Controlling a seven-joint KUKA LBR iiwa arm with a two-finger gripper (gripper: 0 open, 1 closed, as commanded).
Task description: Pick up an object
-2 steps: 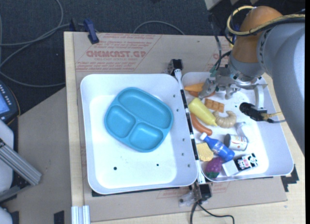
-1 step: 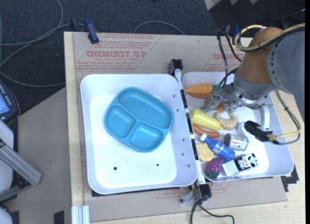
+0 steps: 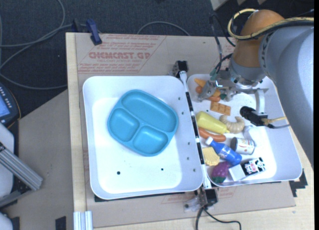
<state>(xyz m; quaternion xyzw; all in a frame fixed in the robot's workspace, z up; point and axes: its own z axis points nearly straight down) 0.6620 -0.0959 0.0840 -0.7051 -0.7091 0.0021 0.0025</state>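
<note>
We saw the pincer lowered among the far toys, seemingly closing on an orange piece directly beneath it, though its grip was unclear; next we needed a clean lift

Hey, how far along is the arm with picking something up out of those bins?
Done: the gripper has reached the far end of the right bin, low over the orange toy pieces. In hand: nothing visibly lifted; the toys lie in the bin, and the blue plate sits in the left bin. Left: a confirmed grasp and the lift.
</note>
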